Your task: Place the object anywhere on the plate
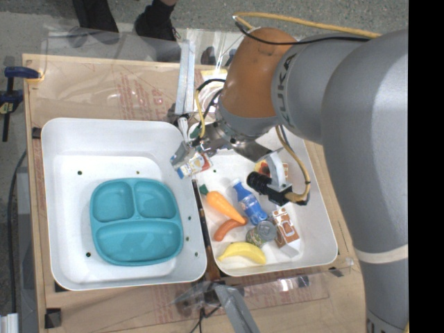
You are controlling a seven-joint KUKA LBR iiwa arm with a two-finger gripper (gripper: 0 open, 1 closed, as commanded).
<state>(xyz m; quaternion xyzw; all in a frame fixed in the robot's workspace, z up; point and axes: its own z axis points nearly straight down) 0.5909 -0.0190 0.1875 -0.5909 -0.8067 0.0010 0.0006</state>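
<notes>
Reaching in from the right, the grey arm (333, 82) with its orange band stretches over the right bin (316, 245), and its tool (189, 159) sits above the seam where the two white bins meet. A small packet (191, 164) with white, blue and orange printing shows at the tip of the tool, apparently pinched between the fingers, though the wrist and cables crowd that spot and the grip is hard to read cleanly. The packet hangs just over the right rim of the left bin (52, 186), up and to the right of the teal plate (136, 220), near it but not over it. The plate, divided into three compartments, lies flat in the middle of the left bin. In the right bin, below the tool, lie a carrot (223, 204), a blue bottle (248, 200), an orange pepper-like piece (226, 228), a banana (243, 253), a small round can (261, 233) and a brown and white box (286, 229). Both bins rest on the wooden surface (104, 89).
</notes>
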